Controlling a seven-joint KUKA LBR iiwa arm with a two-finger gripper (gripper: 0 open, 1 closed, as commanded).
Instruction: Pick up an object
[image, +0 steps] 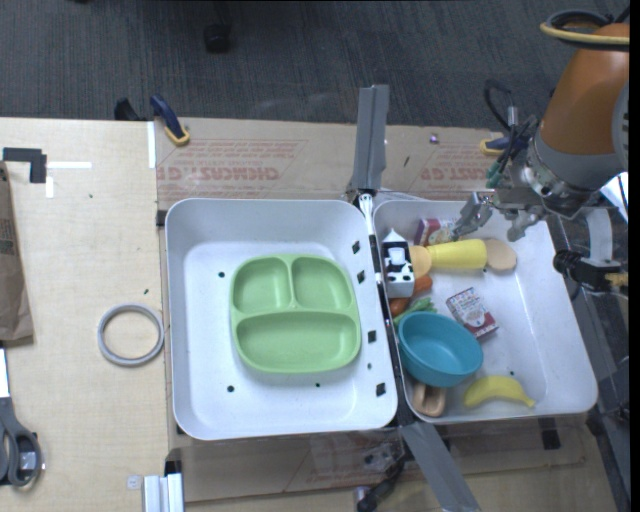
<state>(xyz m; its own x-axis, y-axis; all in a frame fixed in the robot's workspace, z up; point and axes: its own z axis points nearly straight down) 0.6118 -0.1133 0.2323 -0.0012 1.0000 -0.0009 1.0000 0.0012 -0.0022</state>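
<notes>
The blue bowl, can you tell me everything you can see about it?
The blue bowl looks like smooth plastic, round and deep, with nothing showing inside it. It sits upright in the right bin, near the front and close to the wall between the two bins. It rests partly over a tan wooden-looking thing at its front edge. A banana lies just beside it, and a small red packet lies just behind it.

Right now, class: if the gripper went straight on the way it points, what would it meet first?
Probably the yellow cylindrical toy lying in the right white bin, just below the gripper. Depth is unclear from this slanted view.
</notes>
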